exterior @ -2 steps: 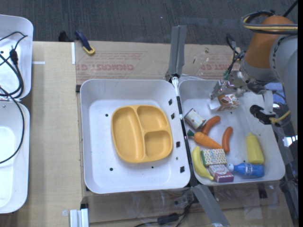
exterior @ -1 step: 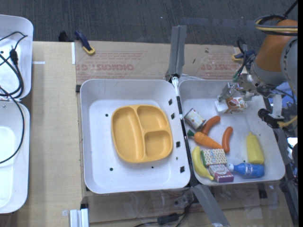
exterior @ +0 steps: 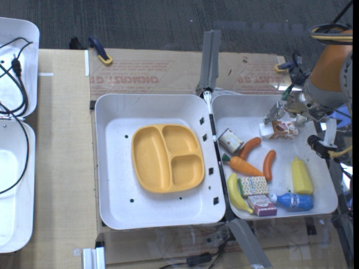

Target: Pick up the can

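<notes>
From the overhead camera I see the can (exterior: 229, 139) lying on its side near the left wall of the right bin (exterior: 331, 203), just beside a sausage (exterior: 250, 147). My gripper (exterior: 279, 115) hangs over that bin's far right part, above a red-and-white packet (exterior: 284, 129); I cannot tell how its jaws stand. The yellow tray (exterior: 167, 157) sits in the left bin (exterior: 112, 167).

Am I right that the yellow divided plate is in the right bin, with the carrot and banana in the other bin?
Not quite. The camera view shows the yellow divided plate in the left bin. The carrot and banana are in the other bin, the right bin.
</notes>
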